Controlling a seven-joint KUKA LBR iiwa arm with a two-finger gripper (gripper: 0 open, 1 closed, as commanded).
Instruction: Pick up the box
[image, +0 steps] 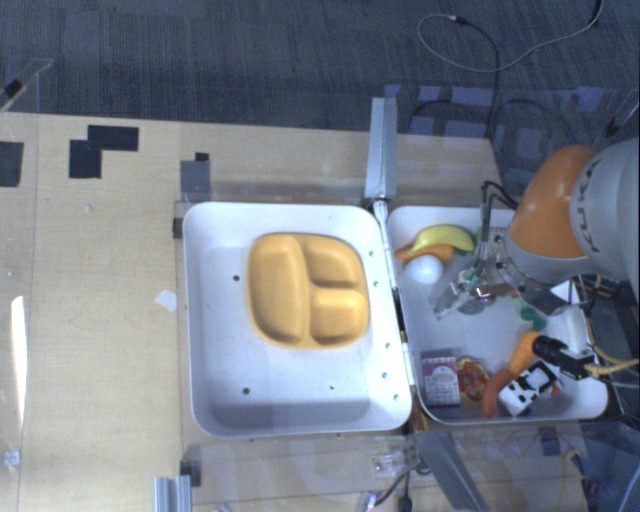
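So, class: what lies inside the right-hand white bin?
In the right bin: a banana, a white ball, the box, an orange piece and a black-and-white toy. The arm covers its far right part.

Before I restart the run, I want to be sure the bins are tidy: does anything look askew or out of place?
Nothing is spilled or damaged. The yellow three-compartment tray sits slightly turned in the left white bin. The small red-and-white box lies flat at the right white bin's near-left corner, beside crowded toys.
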